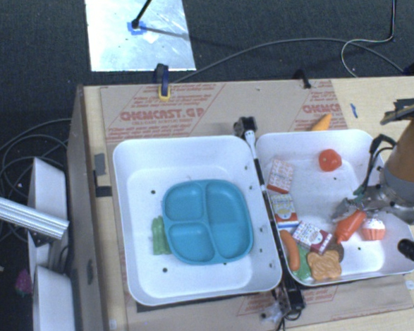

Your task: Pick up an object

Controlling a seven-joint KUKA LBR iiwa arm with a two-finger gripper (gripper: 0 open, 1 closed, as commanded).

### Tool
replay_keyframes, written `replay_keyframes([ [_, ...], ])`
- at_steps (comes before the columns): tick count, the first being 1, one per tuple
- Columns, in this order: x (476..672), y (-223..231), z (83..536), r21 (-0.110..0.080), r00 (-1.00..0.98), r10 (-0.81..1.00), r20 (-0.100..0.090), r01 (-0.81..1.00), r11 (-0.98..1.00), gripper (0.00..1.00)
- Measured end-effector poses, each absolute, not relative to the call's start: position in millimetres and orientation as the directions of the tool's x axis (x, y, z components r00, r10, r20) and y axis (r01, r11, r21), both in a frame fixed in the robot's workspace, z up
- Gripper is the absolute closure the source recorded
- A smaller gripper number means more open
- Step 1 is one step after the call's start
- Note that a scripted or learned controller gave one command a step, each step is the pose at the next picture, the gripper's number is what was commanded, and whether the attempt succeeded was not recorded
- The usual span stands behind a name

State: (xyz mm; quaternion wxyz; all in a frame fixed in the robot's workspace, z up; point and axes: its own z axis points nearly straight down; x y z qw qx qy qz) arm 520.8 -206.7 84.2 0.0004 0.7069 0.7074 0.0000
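Down in the right bin, arm over the toy food

Low at the right edge, the arm (412, 161) reaches into the right bin (360, 138). Its gripper (356, 209) sits beside a red-orange carrot-like piece (351, 225), with a finger (344, 207) just above that piece's upper end. Whether the fingers are open or closed cannot be told, and the carrot piece does not show clearly between them.

Just right of the carrot piece lies a small cupcake (373, 229), white with a red base. To the left are a red-and-white packet (311, 234), a brown cookie (325, 264) and an orange sausage (290, 249) along the bin's left wall. Higher up, two small cartons lie near that wall, one (280, 175) above the other (283, 208). A red tomato (330, 160) sits apart near the back of the bin.

Left of this, the left bin (135, 201) holds a blue divided plate (207, 221), with a green piece (159, 236) touching the plate's left edge. An orange item (321, 123) lies on the bench behind the right bin, outside it.
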Motion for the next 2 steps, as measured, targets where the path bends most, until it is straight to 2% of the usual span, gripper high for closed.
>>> replay_keyframes([
  [1, 522.4, -207, 95, 0.005, -0.002, 1.000, -0.001, 1.000, 0.002, 1.00],
  [2, 603.3, -119, 84, 0.002, -0.005, 1.000, 0.002, 1.000, 0.005, 1.00],
])
